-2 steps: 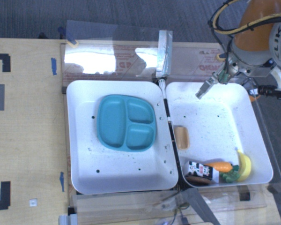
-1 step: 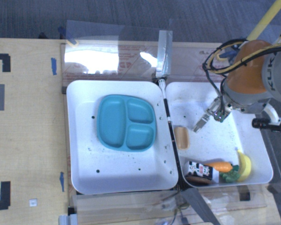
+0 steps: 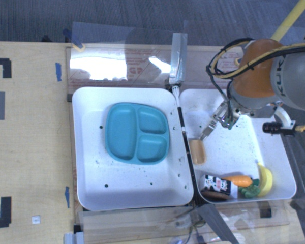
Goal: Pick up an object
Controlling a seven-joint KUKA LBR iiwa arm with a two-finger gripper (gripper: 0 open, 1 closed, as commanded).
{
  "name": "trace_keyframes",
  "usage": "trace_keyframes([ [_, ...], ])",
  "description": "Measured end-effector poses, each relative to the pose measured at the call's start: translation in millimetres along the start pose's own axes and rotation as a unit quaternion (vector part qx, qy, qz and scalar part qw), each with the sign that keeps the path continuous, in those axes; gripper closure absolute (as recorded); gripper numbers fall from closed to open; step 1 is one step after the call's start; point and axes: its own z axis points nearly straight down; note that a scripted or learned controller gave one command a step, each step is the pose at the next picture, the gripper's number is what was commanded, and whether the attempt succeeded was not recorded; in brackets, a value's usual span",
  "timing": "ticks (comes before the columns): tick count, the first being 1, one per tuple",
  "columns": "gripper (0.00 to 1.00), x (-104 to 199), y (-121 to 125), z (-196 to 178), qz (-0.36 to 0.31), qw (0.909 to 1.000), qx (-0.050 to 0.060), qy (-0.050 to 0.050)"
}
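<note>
Two-finger gripper (image 3: 209, 130) hangs over the right shallow white bin (image 3: 274, 151), upper-left part of it, fingers angled down toward 7 o'clock. Jaws look narrow, nearly together at the tips, nothing seen between them. Grey arm with orange band (image 3: 256, 70) enters from 3 o'clock, black and yellow cables looped over the wrist.

Closest candidate: tan rounded block, like a bread slice (image 3: 197, 151), lying flat against the bin's left wall. It sits at about 7 o'clock from the fingertips, just beside them; can't tell if the tips touch its top edge.

Rest of the right bin's contents are bunched along the near wall, at roughly 5 o'clock from the gripper and well apart from it:
- small black-and-white printed carton (image 3: 217, 185), lying on its side
- orange toy carrot with green top (image 3: 243, 182), just right of the carton, touching it
- yellow toy banana (image 3: 265, 179), curved, at the right end of the group, against the carrot's green top

Left shallow white bin (image 3: 86, 187) holds one thing: a teal plastic divided plate with three compartments (image 3: 137, 132), flat, about centre, slightly toward 12 o'clock. Compartments hold nothing.

Clear plastic sheet (image 3: 122, 60) lies behind the bins at 12 o'clock.
</note>
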Motion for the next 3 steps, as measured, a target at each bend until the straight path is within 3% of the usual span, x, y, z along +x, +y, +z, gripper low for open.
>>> trace_keyframes([
  [1, 0.0, 3.2, -4.3, -0.1, 0.171, 0.9852, 0.001, 0.001],
  [2, 0.0, 14.8, -8.6, -0.6, 0.122, 0.9925, 0.001, 0.001],
  [3, 0.0, 1.7, -10.9, -93.4, 0.045, 0.999, -0.001, -0.002],
])
